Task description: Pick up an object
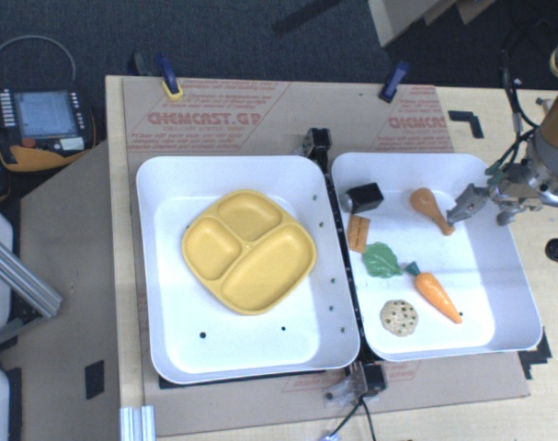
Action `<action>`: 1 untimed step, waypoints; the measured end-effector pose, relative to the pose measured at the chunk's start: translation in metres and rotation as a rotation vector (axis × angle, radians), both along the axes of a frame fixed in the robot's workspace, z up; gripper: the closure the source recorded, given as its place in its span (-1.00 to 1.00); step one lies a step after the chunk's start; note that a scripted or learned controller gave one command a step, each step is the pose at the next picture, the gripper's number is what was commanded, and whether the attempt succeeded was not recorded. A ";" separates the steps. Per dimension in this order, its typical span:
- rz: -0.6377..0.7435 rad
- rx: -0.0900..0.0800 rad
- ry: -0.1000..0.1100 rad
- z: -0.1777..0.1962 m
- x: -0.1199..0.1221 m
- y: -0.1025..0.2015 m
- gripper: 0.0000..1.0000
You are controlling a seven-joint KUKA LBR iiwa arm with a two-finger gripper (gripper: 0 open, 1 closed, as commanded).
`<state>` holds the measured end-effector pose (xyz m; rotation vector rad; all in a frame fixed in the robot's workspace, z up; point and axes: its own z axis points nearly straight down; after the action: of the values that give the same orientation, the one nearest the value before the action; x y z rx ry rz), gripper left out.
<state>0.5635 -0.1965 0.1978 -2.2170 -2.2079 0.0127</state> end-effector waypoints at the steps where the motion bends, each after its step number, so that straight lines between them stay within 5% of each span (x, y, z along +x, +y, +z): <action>1: 0.004 -0.004 -0.014 0.008 0.003 0.001 -1.00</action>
<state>0.5668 -0.1959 0.2062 -2.2211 -2.2216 0.0007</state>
